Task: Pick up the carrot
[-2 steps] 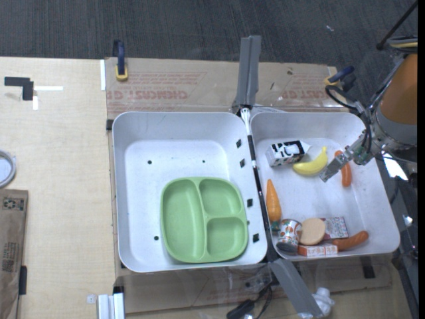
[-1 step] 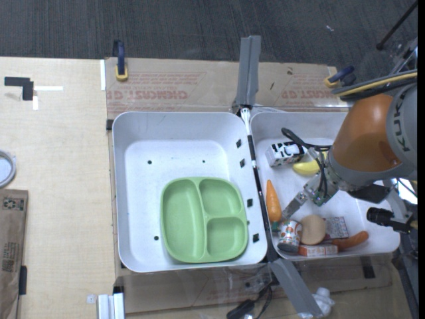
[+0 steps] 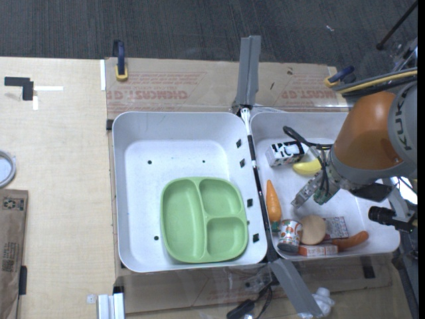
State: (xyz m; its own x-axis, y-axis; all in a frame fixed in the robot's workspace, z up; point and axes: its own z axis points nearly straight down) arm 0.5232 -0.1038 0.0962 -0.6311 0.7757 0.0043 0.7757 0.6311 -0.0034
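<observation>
Carrot (image 3: 272, 201) lying lengthwise along the left wall of the right bin (image 3: 392, 246), not yet grasped.

Orange, tapered, thick end toward the bottom of the view, just beside a small printed can (image 3: 289, 231) and a round tan piece (image 3: 313, 230). Pincer (image 3: 312, 195) hanging to the right of it, near but apart, with nothing visibly between its tips; how far open, impossible to tell. Best approached, judging from this, by shifting left over the carrot's middle, closing across its narrow width, clear of the bin wall and the can. Banana (image 3: 307, 167) behind; green divided plate (image 3: 204, 219) in the left bin (image 3: 133, 145).
</observation>
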